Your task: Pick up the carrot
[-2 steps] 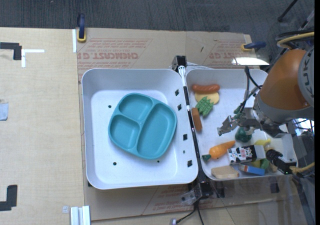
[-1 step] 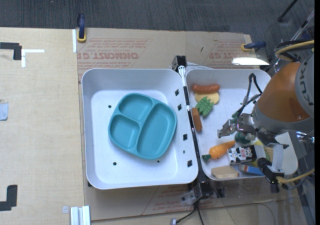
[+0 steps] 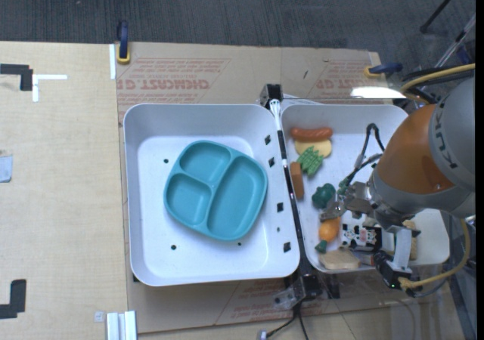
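Down in the right bin (image 3: 423,115), the carrot (image 3: 328,227) lies near the front wall beside the gripper (image 3: 342,217); whether anything is grasped, I cannot tell.

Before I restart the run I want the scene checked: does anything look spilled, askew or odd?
Nothing stands out. The teal three-compartment plate lies flat in the left white bin; the toy foods, including the orange carrot, all lie inside the right white bin beside the gripper.
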Robot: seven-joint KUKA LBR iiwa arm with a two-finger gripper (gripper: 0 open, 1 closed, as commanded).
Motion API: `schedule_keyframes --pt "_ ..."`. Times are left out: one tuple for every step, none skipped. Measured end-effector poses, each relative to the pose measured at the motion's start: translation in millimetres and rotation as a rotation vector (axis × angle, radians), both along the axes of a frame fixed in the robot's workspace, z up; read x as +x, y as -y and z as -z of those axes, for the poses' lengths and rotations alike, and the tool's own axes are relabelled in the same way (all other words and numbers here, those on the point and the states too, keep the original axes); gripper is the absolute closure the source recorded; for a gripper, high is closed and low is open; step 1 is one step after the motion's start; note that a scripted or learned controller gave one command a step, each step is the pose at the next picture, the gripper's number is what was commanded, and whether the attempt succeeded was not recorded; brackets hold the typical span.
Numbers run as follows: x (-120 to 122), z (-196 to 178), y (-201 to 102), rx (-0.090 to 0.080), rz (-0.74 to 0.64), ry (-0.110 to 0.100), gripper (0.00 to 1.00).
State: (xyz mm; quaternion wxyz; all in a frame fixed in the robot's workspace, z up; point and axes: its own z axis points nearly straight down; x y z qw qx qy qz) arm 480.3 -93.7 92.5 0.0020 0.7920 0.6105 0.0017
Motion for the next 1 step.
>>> schedule_keyframes --pt "1.7 -8.3 0.4 0.001 0.007 0.000 1.00"
